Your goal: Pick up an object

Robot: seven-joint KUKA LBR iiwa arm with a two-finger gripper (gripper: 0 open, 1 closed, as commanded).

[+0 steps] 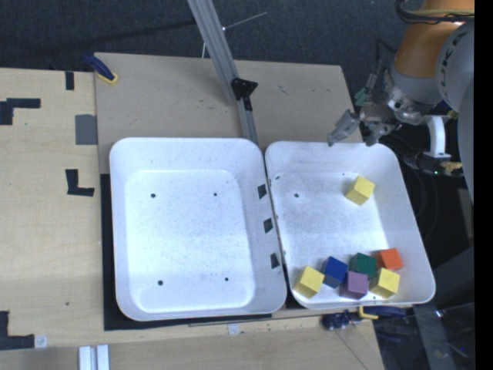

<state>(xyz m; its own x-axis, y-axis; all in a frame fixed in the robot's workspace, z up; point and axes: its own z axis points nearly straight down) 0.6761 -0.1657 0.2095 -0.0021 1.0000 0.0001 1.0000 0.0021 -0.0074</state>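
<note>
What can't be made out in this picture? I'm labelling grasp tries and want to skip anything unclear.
- Gripper: in the camera view it sits small and dark above the right bin's far rim; its state is unreadable.
- Purple cube: packed among the green cube, blue cube and a yellow cube; gaps between them are too small to judge.
- Arm: cut off by the top edge.

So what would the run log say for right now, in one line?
gripper: above right bin far rim, nothing held | lone yellow cube: nearest it | six cubes: near edge

Both bins are white; the right bin (308,176) holds three yellow cubes (360,190). Near its front rim sit blue (335,270), green (363,265), orange (390,259) and seemingly purple (357,284) cubes.
</note>
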